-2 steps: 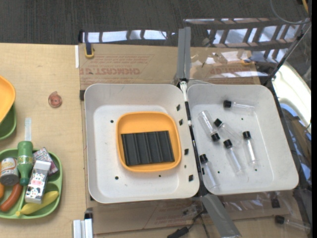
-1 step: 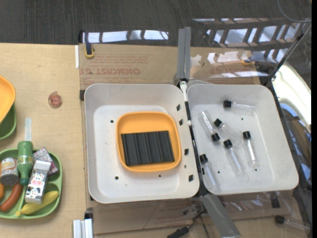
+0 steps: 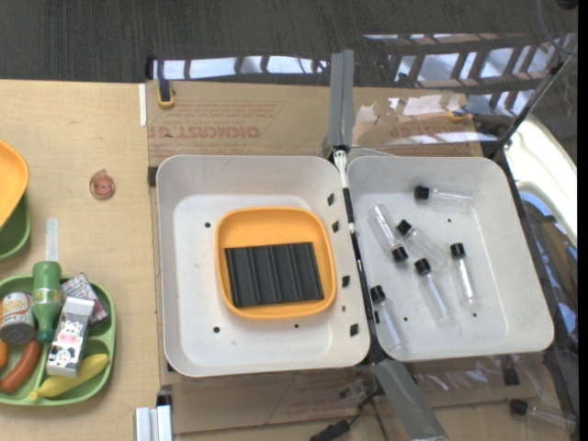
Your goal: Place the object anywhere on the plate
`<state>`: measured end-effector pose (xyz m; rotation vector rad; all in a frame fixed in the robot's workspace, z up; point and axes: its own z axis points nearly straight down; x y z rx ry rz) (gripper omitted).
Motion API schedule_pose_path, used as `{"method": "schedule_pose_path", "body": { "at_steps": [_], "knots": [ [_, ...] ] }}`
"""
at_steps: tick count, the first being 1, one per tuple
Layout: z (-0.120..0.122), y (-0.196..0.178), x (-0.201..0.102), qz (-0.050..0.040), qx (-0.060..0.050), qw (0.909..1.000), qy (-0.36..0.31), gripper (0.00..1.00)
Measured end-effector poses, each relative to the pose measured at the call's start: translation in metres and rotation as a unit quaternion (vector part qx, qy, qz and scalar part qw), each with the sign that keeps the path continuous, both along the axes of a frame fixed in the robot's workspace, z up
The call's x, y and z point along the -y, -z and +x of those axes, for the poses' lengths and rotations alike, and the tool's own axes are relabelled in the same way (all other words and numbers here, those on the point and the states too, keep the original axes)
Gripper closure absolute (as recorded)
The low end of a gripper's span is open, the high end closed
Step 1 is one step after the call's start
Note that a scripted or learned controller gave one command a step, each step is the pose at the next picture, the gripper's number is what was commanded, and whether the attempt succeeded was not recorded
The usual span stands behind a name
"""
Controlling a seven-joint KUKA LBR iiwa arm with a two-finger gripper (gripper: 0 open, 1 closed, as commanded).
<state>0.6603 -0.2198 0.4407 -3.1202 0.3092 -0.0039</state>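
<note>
Camera view. Left bin [image 3: 188, 274]: orange plate [image 3: 274, 219] carrying a dark ribbed slab [image 3: 276, 275], flat, approx. centred. Right bin [image 3: 519, 283]: scattered clear vials w/ black caps [image 3: 465, 278], lying on their sides, well apart from the plate. Judged task obj. = a vial: light, stiff, smooth, prone to roll, prob. brittle. Best grip: across the tube mid-body, perpendicular to its axis, not at the cap. Gripper state: cannot tell.
</note>
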Motion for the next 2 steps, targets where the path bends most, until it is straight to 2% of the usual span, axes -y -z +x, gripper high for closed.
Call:
{"method": "schedule_pose_path", "body": {
  "at_steps": [2],
  "knots": [
    [0.0004,-0.0013,-0.0016,0.0000,0.001,1.0000,-0.001,0.00]
  ]
}}
